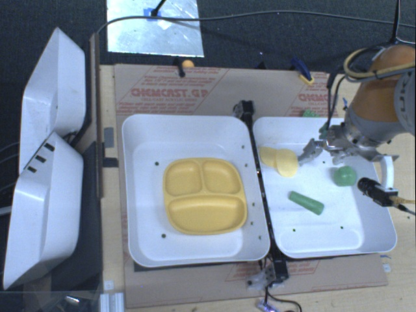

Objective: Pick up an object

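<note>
While the arm (380,103) reaches in from the right over the right bin (364,236), the pincer (311,152) sits low at the bin's upper middle, just beside the pale yellow object (279,160). Finger state: cannot tell; the metal parts blur together at this slant. Nothing is seen between them, so no grasp is recorded.

Candidates in the right bin: yellow object near the left wall; green cylinder (306,202) lying flat, mid-bin; small green ball (344,175) close under the wrist. The left bin (140,239) carries a yellow divided tray (205,195).

Risks, as judged:
- Yellow object looks rounded, so the fingers may squeeze it out sideways toward the divider wall.
- The approach looks off-centre, so a fingertip may push it instead of straddling it.
- The ball may roll if the wrist brushes it.
- The wall may block a finger.
</note>
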Tool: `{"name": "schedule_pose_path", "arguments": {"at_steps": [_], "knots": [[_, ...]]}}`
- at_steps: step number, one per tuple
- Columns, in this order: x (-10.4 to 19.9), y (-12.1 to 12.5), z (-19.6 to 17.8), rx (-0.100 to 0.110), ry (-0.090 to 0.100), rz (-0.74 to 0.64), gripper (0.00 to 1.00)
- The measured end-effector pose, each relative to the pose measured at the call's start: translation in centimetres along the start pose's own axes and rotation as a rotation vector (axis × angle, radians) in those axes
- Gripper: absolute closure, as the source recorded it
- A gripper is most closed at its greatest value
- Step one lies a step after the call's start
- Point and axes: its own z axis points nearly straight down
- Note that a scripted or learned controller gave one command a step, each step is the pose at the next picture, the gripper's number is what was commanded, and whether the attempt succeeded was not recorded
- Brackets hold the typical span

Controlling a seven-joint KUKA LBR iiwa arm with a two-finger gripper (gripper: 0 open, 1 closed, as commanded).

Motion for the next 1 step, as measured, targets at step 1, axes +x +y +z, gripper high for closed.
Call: {"name": "schedule_pose_path", "arguments": {"at_steps": [1], "knots": [[1.04, 0.0, 5.06, 0.001, 0.0, -0.001, 0.0]]}}
